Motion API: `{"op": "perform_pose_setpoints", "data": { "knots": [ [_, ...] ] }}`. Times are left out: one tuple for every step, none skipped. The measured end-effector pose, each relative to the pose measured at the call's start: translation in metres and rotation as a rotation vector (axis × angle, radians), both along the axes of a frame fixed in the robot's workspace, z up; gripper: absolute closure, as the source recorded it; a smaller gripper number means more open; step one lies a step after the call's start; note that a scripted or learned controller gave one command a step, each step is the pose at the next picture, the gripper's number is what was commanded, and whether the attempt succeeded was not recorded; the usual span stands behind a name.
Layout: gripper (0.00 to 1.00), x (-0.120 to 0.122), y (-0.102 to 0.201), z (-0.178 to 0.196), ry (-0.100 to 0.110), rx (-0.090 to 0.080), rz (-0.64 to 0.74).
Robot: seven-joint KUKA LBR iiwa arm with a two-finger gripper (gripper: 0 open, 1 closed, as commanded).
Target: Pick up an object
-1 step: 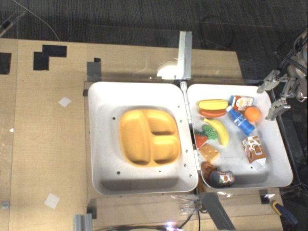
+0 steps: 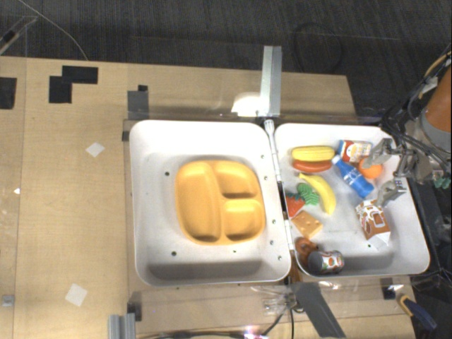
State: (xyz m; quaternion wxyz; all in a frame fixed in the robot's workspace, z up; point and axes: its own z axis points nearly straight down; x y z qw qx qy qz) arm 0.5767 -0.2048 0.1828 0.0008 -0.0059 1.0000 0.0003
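My gripper hangs over the right side of the right bin, open, one finger toward the back and one toward the front. A small orange ball lies just left of the gap between the fingers, and I cannot tell whether they touch it. Beside the ball lies a blue bottle. A brown and white carton sits just in front of the near finger. Further left lie a hot dog, a banana and a red and white pack.
The left bin holds a yellow divided tray. Along the right bin's left and front sides lie a strawberry, a cracker and a dark can. A metal post stands behind the bins.
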Motion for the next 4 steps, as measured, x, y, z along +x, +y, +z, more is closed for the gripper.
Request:
{"op": "perform_pose_setpoints", "data": {
  "knots": [
    [0.00, 0.065, -0.001, -0.093, -0.012, -0.004, 0.048],
    [0.00, 0.074, 0.000, -0.078, 0.001, 0.000, -0.091],
    [0.00, 0.077, 0.002, -0.073, 0.024, 0.002, -0.500],
    [0.00, 0.054, -0.001, 0.009, -0.014, -0.002, -0.228]
  ]
}}
